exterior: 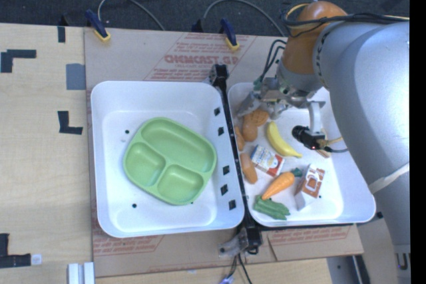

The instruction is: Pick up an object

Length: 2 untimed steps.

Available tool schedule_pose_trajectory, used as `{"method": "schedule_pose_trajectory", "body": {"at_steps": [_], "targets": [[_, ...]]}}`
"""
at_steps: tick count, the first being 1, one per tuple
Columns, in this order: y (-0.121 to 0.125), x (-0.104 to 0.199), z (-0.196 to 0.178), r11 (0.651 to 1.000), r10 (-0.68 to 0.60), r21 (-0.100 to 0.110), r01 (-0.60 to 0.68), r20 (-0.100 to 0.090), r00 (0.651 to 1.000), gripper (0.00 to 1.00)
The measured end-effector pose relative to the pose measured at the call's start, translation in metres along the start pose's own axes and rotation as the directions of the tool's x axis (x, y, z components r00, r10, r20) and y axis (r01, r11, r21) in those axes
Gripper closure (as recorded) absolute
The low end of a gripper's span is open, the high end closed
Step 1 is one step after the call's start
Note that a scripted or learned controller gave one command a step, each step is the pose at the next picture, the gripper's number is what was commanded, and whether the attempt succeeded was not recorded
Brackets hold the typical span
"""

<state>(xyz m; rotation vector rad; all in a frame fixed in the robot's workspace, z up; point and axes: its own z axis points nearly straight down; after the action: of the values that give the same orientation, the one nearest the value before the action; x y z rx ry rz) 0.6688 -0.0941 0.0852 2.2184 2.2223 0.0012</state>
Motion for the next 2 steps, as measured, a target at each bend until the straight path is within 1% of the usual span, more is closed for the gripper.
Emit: {"method": "schedule_pose_trajectory", "body": {"at_steps": [1, 2], "targets": [[-0.0001, -0.0042, -0.0001, 1.0, 0.0, 0.001, 0.0, 0.001, 1.0, 0.0], [-0.0002, 0.0001, 0.0, 1.0, 0.001, 0.001, -0.001, 0.002, 1.0, 0.0]]}}
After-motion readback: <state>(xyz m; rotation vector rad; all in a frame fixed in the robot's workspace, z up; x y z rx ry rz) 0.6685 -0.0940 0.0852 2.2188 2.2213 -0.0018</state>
